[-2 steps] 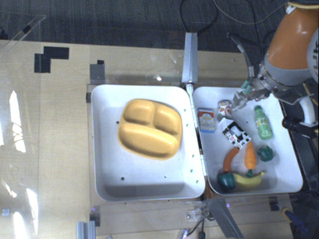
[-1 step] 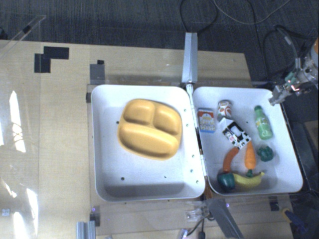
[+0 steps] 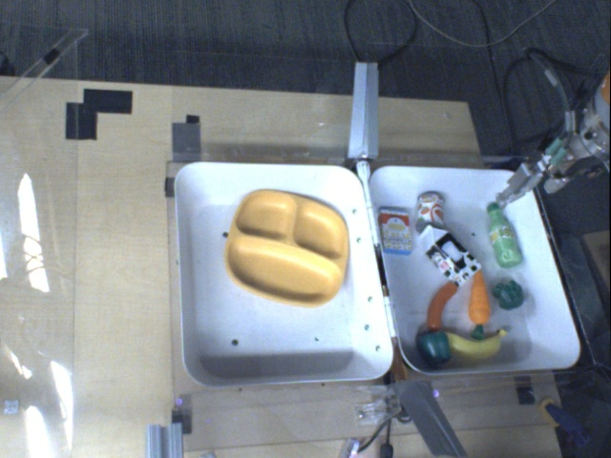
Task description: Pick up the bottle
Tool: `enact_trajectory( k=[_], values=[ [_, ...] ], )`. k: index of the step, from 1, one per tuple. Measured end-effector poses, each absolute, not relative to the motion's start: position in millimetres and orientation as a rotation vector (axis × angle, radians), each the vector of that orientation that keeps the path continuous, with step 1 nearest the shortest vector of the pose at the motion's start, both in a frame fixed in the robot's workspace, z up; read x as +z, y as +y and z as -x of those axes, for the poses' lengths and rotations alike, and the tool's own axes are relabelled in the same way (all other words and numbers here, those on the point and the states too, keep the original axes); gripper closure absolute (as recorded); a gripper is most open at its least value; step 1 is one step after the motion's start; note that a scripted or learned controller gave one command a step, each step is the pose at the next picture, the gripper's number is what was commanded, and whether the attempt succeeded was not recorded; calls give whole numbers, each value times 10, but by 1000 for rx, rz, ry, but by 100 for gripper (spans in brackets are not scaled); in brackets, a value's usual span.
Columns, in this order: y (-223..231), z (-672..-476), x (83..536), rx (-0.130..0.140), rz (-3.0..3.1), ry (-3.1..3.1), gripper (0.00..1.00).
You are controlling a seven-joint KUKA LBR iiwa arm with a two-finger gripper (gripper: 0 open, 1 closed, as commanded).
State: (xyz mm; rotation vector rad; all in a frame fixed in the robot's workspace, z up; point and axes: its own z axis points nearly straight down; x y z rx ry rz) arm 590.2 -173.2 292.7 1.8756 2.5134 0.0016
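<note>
— What carries everything here?

— A pale wooden bench [image 3: 115,284]. Two shallow white bins sit directly on it, side by side and touching along their inner edges.

— Anything else on the bench top?

— The left bin [image 3: 196,351] and the right bin [image 3: 563,337] take up the middle and right. Black L-shaped marks [image 3: 94,111] lie flat near the far left corner, and a metal rail [image 3: 364,113] runs back from the seam between the bins.

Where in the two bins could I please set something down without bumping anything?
Left bin: bare floor along its front and left, around the yellow tray. Right bin: crowded, bottle, carton, carrot and banana; only its back edge is bare.
</note>
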Motion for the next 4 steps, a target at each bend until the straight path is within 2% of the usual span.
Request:
enact_trajectory(
  k=[1,2,3,4],
  values=[
    [-2050,-5981,1016,0,-2201,2241,0],
    [-2037,-6004,1113,1,-2189,2248,100],
    [-2036,-6004,1113,1,-2189,2248,0],
    [-1938,-5935,876,7,-1895,2494,0]
  ],
)
